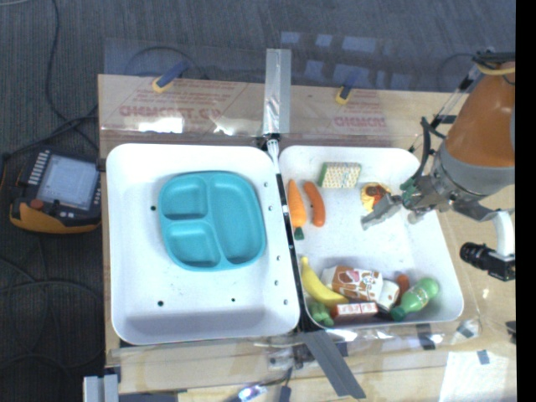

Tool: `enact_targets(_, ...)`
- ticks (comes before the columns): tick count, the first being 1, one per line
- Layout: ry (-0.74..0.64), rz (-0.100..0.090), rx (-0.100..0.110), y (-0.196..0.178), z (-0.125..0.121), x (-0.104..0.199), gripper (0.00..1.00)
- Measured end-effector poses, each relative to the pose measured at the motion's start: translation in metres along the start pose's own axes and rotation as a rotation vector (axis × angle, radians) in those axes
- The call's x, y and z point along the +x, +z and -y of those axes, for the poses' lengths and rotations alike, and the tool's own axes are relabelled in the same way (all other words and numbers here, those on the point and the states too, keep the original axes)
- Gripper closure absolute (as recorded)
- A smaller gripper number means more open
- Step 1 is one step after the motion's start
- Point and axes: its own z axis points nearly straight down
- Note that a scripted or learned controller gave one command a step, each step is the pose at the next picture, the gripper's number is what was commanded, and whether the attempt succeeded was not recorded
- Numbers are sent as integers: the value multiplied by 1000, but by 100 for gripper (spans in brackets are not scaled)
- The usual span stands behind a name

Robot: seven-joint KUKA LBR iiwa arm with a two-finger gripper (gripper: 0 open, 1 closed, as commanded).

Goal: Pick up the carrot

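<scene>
1. Nearest the camera, along the near wall of the right bin (435, 249), we see a crowded row well toward us from the pincer (378, 213): a banana (316, 285), a juice carton (362, 283), a flat red packet (355, 310) beneath it, and a green bottle (417, 298) in the near right corner.
2. The bench (251, 99) spreads beyond both bins, with a clear plastic sheet taped at its far edge, farther from us than the pincer.
3. The left bin (138, 249) lies well to the pincer's left and holds a blue divided tray (211, 219); bare white floor rings the tray on all sides.
4. The right bin has its open floor directly beneath and to the left of the pincer, between the near row and the far items.
5. The arm (481, 136) comes in over the bin's right wall, its orange band high at the right.
6. The pincer hangs over the bin's middle right; its fingers look slightly apart, with nothing between them.
7. The carrot (296, 203) lies lengthwise against the bin's left wall, well apart from the pincer, to its left.
8. A red sausage (315, 203) lies just beside the carrot, on the pincer's side.
9. A checkered sponge (341, 175) sits near the far wall, beyond and left of the pincer.
10. A small yellow and red toy (373, 193) sits just beside the pincer, slightly beyond it.
</scene>
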Motion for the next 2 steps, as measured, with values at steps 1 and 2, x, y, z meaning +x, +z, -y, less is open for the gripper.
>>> enact_targets(1,235,-3,2,115,43,50,0)
enact_targets(2,340,1,2,62,18,5,0)
